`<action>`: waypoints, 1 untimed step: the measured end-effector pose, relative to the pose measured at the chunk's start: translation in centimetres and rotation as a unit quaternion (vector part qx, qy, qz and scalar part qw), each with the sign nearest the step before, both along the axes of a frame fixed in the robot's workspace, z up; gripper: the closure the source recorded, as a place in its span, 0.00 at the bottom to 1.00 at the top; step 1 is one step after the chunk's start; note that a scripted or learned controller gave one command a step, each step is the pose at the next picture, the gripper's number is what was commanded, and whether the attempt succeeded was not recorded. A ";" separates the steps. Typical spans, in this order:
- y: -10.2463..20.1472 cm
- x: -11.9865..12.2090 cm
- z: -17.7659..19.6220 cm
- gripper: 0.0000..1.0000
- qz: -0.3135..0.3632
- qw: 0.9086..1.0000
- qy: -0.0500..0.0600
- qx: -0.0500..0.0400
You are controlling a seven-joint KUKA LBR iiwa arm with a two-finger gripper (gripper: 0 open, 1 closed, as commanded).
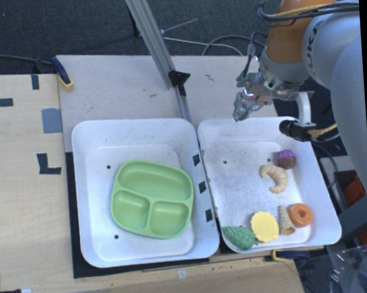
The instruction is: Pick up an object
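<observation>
step: approach, nothing picked
gripper [242, 112]: above right bin [235, 170] far rim, carries nothing; open or closed, can't tell
objects: croissant [275, 177], purple piece [286, 159], near right side
next: descend over croissant

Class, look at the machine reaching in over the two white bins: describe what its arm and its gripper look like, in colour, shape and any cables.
The arm is thick and rounded, in smooth grey, with an orange band wrapped above the wrist. Thin black cables loop over that orange part and run down beside the wrist. The gripper is small, dark metallic and narrow, tapering to a point. A black fitting juts out below a white curved piece.
</observation>
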State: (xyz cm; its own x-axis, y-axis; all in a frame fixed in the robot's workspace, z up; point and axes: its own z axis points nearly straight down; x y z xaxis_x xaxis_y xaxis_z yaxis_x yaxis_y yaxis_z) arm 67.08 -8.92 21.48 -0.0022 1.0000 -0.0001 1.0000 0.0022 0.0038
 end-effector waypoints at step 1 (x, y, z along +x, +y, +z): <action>0.0 0.1 5.4 1.00 0.000 1.000 -0.001 0.000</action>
